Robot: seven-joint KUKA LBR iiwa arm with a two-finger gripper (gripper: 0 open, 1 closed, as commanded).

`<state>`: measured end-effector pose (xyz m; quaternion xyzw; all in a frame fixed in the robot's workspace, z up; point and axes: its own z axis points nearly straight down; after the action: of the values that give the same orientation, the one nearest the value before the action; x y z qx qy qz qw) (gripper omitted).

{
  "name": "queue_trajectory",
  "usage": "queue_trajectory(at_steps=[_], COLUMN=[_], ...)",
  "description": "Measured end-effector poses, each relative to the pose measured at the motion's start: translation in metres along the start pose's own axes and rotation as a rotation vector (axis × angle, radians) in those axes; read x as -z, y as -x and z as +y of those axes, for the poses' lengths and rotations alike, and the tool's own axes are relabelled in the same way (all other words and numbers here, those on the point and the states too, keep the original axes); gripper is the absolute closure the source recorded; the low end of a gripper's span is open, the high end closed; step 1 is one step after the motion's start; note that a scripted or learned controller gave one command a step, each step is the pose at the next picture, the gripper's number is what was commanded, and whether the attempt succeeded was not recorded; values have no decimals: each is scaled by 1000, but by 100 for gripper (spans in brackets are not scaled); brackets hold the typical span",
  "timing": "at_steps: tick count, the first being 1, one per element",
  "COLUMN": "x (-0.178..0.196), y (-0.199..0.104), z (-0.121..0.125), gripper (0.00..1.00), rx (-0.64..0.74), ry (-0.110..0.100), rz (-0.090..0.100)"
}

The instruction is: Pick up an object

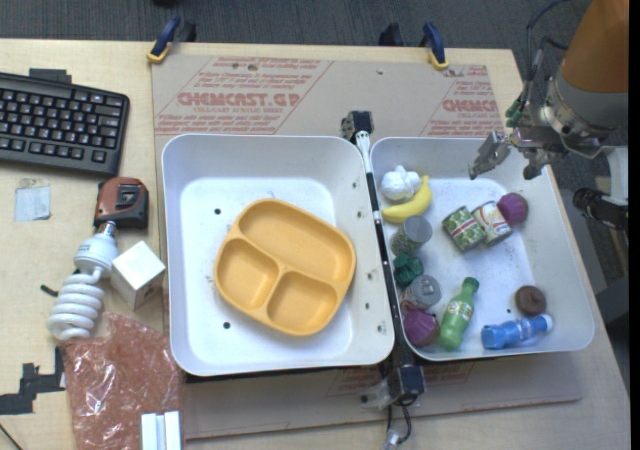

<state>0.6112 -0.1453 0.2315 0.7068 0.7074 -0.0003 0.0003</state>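
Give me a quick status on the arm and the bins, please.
Gripper above right bin's far edge, nothing held. Banana, cans, green bottle untouched. Yellow tray in left bin.

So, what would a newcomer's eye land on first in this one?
Probably the yellow divided tray, alone in the left bin. Then the right bin, cluttered with a banana, green bottle and blue bottle, with the gripper hovering over its far edge.
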Motion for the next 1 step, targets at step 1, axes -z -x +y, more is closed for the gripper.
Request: queue_trajectory(at_steps=[1], x=[-119], y=[3], z=[-43], gripper=[0], rx=[0], ry=[17], rz=[-4])
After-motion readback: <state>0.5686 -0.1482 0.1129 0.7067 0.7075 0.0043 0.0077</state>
